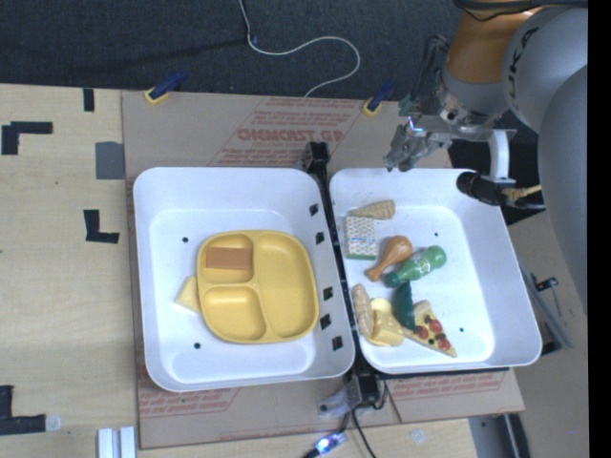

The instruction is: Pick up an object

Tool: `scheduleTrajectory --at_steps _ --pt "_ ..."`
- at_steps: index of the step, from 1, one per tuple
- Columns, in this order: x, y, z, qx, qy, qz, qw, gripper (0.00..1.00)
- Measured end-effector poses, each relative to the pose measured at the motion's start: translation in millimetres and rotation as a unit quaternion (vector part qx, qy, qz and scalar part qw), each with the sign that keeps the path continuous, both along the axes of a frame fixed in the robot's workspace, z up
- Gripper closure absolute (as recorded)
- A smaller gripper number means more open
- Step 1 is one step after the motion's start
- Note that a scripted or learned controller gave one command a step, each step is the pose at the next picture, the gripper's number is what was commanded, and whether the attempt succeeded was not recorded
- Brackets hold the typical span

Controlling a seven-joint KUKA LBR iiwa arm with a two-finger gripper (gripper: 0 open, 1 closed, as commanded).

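Gripper point(404, 153) above the right bin's point(496, 256) far rim, nothing visibly held. Finger spread impossible to tell. Toy drumstick point(389, 256) and green bottle point(418, 265) lying below.

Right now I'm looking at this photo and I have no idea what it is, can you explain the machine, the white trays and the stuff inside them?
This is one photo from a camera fixed above a workbench, looking down at a slant. The grey machine with the orange band at the upper right is a robot arm. At its end is a gripper, a two-finger claw, hanging above the far edge of the right bin; nothing is visible between its fingers.

Two shallow white bins sit side by side. The left bin holds a yellow divided plate with a brown block in one compartment. The right bin holds toy food: a drumstick, a green bottle, a pizza slice and some other pieces.

The arm's job is to pick up one object.
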State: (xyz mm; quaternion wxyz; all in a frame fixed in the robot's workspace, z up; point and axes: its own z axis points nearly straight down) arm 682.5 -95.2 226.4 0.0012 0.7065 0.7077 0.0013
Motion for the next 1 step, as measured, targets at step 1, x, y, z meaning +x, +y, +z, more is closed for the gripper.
scheduleTrajectory --at_steps 1 --pt "-32.7 36.7 -11.1 -0.0001 0.004 0.001 1.0 1.0"
